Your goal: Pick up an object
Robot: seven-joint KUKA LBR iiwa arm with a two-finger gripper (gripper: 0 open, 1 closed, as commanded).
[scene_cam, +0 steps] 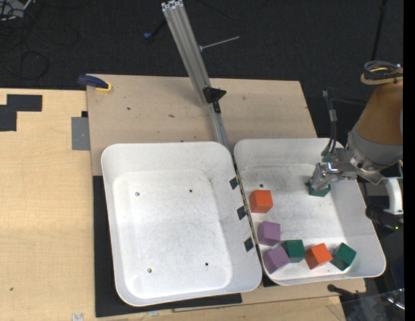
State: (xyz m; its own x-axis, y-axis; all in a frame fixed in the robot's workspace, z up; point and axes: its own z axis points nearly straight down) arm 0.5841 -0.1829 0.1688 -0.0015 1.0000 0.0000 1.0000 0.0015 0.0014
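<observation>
A: Where is the gripper (320, 179)?

B: In the camera view it is low over the right bin (294, 154), toward that bin's right side, at the end of the arm (380, 129) reaching in from the right.

A: Are its fingers apart or together?

B: They look closed on a small green block (319, 190); the block sits right at the fingertips, partly covered by the metal. Whether the block is lifted off the floor or resting on it, I cannot tell.

A: What else lies in that bin?

B: An orange cube (261, 200) near the left wall, about midway down. Below it a purple cube (269, 233), and a second purple cube (276, 257) just under that, close beside it. Next to the lower purple one is a dark green cube (295, 249), then a second orange cube (318, 255), then another green cube (343, 255) toward the lower right corner. These four form a loose row along the bottom.

A: And the left bin (127, 159)?

B: White floor with a few dark specks. A slanted aluminium rail (191, 52) runs from the top of the view down to where the two bins meet.
</observation>
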